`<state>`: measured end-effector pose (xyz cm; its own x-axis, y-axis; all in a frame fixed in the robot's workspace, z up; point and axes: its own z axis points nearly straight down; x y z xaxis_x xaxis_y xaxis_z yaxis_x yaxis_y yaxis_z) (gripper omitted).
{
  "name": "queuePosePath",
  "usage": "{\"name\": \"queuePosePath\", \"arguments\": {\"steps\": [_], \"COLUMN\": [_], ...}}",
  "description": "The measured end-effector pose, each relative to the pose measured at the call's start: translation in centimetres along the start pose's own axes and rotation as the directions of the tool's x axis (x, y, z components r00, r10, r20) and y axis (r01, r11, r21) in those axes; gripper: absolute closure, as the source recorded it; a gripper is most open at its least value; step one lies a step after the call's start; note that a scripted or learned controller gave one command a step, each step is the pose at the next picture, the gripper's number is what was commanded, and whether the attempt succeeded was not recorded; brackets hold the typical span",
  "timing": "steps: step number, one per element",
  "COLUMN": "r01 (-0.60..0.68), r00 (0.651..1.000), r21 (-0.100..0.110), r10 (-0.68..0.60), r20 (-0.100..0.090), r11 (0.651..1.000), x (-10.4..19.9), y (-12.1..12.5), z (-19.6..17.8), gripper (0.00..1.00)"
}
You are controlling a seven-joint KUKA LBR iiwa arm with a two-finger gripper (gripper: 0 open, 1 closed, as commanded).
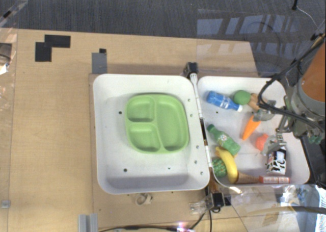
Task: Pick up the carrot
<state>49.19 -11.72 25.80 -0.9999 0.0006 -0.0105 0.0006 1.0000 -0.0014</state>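
Carrot (250, 127) loose in right bin (305, 175), tip near-left; gripper (277, 147) just right, fingers' state unclear, nothing held.

No legible text, brand or number is present — the labels on the blue bottle (222, 101) and green bottle (224, 140) are too small to read.

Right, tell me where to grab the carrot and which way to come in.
Grip the carrot around its thicker upper half, near the green top. It lies flat and slanted, tip toward the near-left, so come straight down with the pincer closing across its width. Watch the small orange-red item just beside it.
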Motion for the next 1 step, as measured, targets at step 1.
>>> {"name": "queuePosePath", "arguments": {"steps": [1], "r01": [0.455], "r00": [0.89], "r21": [-0.003], "r10": [-0.455], "r20": [-0.001], "r11": [0.89], "x": [0.34], "y": [-1.14], "z": [10.68], "gripper": [0.0]}}
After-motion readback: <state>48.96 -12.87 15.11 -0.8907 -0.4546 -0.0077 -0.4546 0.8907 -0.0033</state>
